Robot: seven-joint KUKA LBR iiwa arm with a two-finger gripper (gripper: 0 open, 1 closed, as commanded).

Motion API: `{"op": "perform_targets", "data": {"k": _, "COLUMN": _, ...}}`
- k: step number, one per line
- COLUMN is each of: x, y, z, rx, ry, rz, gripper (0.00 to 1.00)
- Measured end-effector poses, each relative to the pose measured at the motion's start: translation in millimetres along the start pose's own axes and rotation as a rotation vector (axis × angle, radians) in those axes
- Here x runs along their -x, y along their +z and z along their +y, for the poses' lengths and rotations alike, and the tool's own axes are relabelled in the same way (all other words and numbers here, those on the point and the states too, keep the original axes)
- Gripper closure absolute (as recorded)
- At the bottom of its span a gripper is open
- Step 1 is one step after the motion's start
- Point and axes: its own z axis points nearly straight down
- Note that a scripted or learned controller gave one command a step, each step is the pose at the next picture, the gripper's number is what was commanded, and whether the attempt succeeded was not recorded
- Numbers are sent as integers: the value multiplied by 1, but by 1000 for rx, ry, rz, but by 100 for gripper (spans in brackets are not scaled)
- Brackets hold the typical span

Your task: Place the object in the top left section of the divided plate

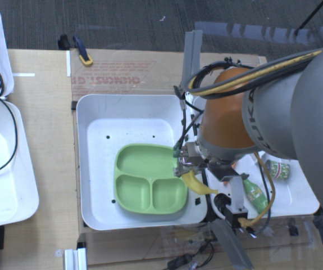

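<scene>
Looking down at the bench, a yellow banana (198, 184) is seen at the right edge of the green divided plate (150, 179), just below the gripper (183, 165); whether it's actually pinched or just lying there can't be told, since the wrist hides the fingers; so the gripper's state can't be called either way. The plate sits in the near part of the left bin (94, 151), with one wide section on the far side and two smaller ones on the near side; all three look bare. So the placing isn't done yet, as far as can be judged; the banana would need to be carried left and far, over the wide section's left end, then let go. A green bottle (255, 194) and a small can (278, 169) are left in the right bin (301, 198).
</scene>
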Motion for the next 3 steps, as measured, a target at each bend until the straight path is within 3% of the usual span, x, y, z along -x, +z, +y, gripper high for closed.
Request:
{"op": "perform_targets", "data": {"k": 1, "x": 4, "y": -71, "z": 1, "rx": 4, "ry": -201, "rz": -1, "gripper": 100}}
{"op": "perform_targets", "data": {"k": 2, "x": 8, "y": 0, "z": 0, "rx": 0, "ry": -302, "rz": 0, "gripper": 100}}
{"op": "perform_targets", "data": {"k": 3, "x": 8, "y": 0, "z": 0, "rx": 0, "ry": -302, "rz": 0, "gripper": 0}}
